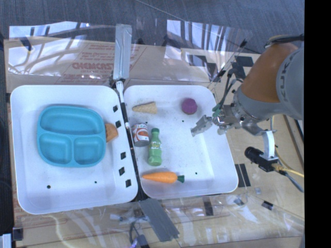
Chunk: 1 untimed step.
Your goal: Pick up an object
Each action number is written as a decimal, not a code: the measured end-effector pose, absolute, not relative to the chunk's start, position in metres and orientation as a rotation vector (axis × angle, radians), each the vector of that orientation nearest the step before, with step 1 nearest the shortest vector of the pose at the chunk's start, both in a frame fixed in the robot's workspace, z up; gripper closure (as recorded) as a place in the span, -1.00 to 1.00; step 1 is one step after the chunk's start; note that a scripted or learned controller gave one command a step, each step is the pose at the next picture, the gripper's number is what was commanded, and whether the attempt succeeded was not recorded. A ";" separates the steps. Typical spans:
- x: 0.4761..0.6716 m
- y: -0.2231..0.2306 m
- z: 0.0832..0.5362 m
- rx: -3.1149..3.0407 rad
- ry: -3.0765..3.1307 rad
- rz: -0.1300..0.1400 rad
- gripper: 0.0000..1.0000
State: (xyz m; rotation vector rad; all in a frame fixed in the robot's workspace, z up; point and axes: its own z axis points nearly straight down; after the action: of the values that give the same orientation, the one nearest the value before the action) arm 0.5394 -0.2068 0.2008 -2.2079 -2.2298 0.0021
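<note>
In the right bin (217,161) lie a purple ball (189,106), a tan cone (145,107), a small red-and-white can (140,134), a green bottle (154,147) and an orange carrot (162,177). My gripper (202,125) hangs over the right half of this bin, below and right of the purple ball, apart from every object. Nothing is seen between its fingers.
The left bin (31,190) holds a blue divided tray (71,135), with an orange-brown piece (111,132) tucked at its right edge. A ridge with black clips (123,138) separates the bins. Cables and a black fitting (261,158) sit right of the right bin.
</note>
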 end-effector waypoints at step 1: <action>0.649 -0.208 0.110 -2.206 -2.223 0.008 -1.00</action>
State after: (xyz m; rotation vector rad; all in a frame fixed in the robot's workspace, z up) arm 0.6490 -0.2083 0.1104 -2.2060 -2.2227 0.0075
